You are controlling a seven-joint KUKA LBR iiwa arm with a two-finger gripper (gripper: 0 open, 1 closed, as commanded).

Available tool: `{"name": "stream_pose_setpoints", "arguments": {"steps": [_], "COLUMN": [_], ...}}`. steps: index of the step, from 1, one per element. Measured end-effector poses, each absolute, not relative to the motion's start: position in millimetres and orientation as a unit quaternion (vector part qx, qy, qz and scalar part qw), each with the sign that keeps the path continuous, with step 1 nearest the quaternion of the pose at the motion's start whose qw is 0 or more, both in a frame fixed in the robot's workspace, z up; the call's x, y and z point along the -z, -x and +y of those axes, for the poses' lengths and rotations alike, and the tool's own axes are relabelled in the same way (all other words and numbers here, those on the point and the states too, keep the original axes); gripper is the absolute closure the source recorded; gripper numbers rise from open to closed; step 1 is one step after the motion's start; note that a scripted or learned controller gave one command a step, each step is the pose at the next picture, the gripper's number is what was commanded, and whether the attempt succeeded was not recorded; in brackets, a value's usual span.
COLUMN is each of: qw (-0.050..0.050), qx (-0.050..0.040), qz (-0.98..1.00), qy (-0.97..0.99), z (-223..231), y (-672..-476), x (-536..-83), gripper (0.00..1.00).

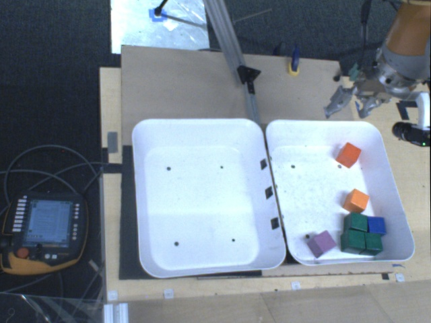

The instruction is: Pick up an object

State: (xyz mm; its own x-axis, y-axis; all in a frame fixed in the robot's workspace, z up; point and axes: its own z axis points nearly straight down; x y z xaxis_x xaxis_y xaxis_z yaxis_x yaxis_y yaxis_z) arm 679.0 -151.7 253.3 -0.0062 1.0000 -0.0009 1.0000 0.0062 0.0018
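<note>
The claw point(355, 103) hangs over the desk point(303, 89) just beyond the far edge of the right bin point(394, 180), near that bin's far right corner. Its two fingers are spread apart with nothing between them.

The blocks all lie in the right bin. An orange block point(348, 154) sits alone near the far edge, closest to the claw. A second orange block point(356, 200) lies farther down the right side. In the near right corner two green blocks point(355, 232) and a blue block point(376, 225) are packed together, touching, with a purple block point(322, 243) just beside them toward the near edge.

The likely trouble is in the choice of target. Going for the packed corner could jam a finger on a neighbouring block or on the bin wall, and the claw could close on two blocks at once or on none. The lone orange block looks the safer pick, yet it sits tilted to the bin's edges, so fingers closing across its corners might spin it or let it slip. Coming down too early would strike the bin's rim.

No brand or label can be read; the handheld screen point(46, 224) at the desk's left is too small to make out.
</note>
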Motion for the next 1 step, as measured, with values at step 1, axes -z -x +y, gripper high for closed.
{"name": "stream_pose_setpoints", "arguments": {"steps": [1], "qw": [0.001], "qx": [0.0001], "qz": [0.709], "qy": [-0.705], "z": [-152.0], "y": [-679.0], "x": [-253.3], "gripper": [0.00]}}
